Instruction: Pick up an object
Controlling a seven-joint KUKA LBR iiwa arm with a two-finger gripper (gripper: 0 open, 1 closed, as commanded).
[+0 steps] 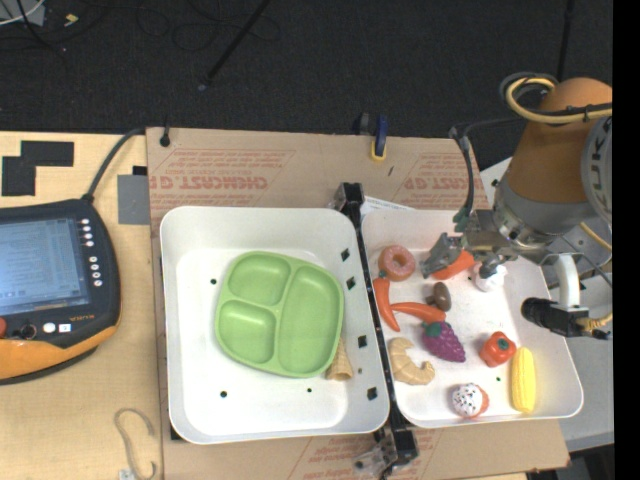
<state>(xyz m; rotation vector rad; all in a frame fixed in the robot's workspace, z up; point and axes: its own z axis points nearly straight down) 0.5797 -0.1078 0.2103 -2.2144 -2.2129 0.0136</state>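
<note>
Bench cardboard [330, 455]; far edge printed "CHEMCAST GP", upside down.

I see a tan bench top [70, 173] under even light. A brown cardboard sheet [262, 173] with reversed red print lies well left of the claw. Far left of the claw sits a control pendant [52, 283], screen lit. Beyond the claw, at the cardboard's far edge, a blue clamp [379, 138]. Behind it, dark floor [300, 48] with loose cables [35, 3].
</note>
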